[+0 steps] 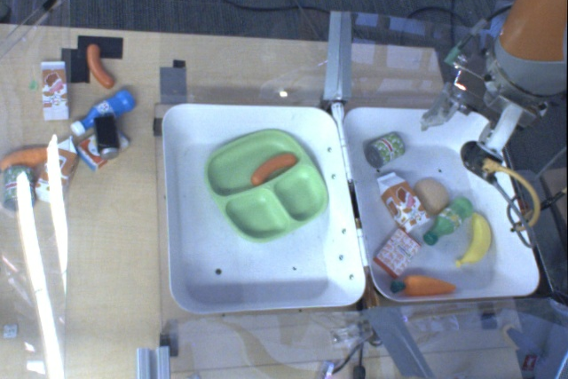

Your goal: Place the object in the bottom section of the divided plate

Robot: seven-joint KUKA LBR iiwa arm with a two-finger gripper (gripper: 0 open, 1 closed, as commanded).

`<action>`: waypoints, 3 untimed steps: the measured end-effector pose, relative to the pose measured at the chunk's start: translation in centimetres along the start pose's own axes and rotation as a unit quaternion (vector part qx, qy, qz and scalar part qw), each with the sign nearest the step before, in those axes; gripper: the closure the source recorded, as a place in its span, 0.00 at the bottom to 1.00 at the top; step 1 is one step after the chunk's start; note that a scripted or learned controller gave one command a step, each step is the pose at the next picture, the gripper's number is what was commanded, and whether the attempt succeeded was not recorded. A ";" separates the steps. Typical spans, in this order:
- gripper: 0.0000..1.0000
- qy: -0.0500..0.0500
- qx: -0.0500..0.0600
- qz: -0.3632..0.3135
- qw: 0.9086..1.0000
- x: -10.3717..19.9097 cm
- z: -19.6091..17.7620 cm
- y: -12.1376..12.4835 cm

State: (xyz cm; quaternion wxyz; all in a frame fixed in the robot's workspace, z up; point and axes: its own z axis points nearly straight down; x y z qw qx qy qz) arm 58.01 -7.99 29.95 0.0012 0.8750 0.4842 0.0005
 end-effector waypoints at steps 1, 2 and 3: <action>0.00 0.001 -0.002 -0.083 0.997 -0.3 -11.5 -1.6; 0.00 0.000 0.000 -0.085 0.996 -5.4 -1.6 4.3; 0.00 0.000 0.000 -0.012 1.000 -12.7 1.8 2.0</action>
